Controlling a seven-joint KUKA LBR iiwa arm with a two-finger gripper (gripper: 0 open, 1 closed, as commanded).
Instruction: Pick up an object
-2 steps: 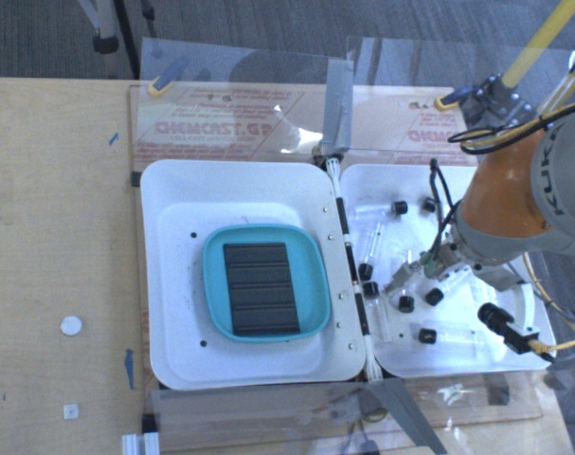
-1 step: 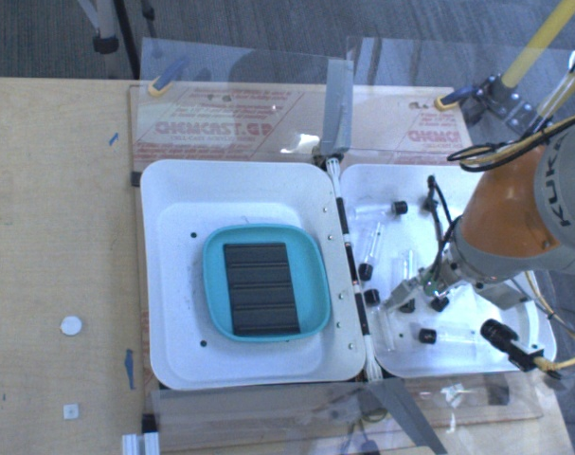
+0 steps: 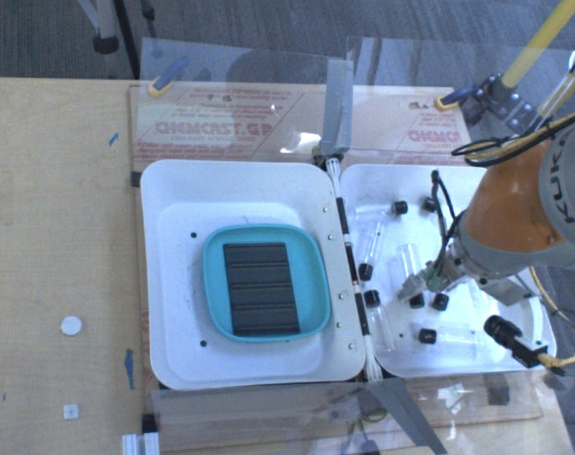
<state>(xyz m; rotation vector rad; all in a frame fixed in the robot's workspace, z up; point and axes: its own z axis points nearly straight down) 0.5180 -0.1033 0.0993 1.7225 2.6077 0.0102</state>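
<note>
Item: pick attempt — approach step, right bin
Gripper low among clear tubes, centre right of frame; finger spread cannot be told — next move calls for closing on one tube

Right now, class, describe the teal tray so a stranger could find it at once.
Two white bins sit side by side; take the left bin. In its middle lies the teal tray, holding a dark ribbed block. It is the only coloured dish; the right bin holds small clear tubes with black caps.
</note>
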